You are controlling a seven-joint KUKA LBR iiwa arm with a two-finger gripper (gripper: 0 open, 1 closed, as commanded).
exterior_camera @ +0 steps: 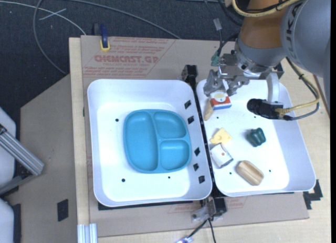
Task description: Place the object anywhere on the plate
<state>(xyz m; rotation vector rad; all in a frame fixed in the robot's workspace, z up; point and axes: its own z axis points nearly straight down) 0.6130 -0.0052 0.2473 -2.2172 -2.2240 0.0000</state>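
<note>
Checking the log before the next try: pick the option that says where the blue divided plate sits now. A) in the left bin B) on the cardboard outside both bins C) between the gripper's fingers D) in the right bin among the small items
A: the blue plate lies flat in the left bin, while the gripper is over the right bin, above the small items.

A robotics lab: a grey industrial arm with an orange band (273, 11) reaches over a plywood counter (136, 61), loose black cables (63, 6) trailing across dark carpet (31, 53).
</note>
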